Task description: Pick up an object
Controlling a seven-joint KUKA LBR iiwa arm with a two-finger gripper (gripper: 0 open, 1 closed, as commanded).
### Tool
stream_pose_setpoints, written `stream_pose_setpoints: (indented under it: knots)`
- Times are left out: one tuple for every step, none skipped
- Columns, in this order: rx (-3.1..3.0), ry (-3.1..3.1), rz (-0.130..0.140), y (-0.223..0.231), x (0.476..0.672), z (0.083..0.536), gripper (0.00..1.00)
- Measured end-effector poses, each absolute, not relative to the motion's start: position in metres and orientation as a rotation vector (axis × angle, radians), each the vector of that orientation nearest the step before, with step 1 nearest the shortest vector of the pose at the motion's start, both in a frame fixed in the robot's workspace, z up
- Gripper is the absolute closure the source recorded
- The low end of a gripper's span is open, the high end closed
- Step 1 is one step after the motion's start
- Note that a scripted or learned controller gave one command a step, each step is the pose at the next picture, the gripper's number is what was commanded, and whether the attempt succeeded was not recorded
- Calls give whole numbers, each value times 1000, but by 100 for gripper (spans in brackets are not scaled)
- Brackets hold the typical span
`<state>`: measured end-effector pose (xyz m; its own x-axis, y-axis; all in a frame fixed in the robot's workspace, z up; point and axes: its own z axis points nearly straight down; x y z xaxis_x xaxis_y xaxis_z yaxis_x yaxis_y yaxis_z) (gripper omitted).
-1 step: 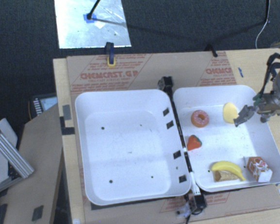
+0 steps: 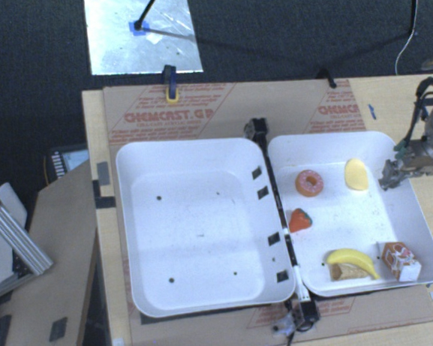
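The right bin (image 2: 412, 211) holds a pink frosted donut (image 2: 308, 183), a pale yellow lemon-like piece (image 2: 357, 174), a red strawberry (image 2: 300, 220), a yellow banana (image 2: 352, 260) lying over a brown bread slice (image 2: 346, 271), and a small red and white box (image 2: 400, 260). My gripper (image 2: 391, 175) hangs at the right bin's right rim, just right of the yellow piece and above the bin floor. Nothing shows between its fingers.
The left bin (image 2: 198, 223) lies beside the right one, joined by a black clamp strip (image 2: 277, 216). Cardboard (image 2: 196, 110) lies under both bins. A metal plate (image 2: 142, 30) lies on the dark floor at the back. An aluminium frame (image 2: 7, 232) stands at far left.
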<state>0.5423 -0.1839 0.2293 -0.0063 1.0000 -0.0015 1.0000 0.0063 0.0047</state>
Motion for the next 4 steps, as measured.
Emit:
stream_pose_setpoints:
  knots:
    - [2213,2227,-1,-207,593,111,100]
    - [2210,2226,5,-206,632,84,100]
    - [2207,2225,6,-206,632,97,100]
    - [2201,2227,8,-207,633,108,100]
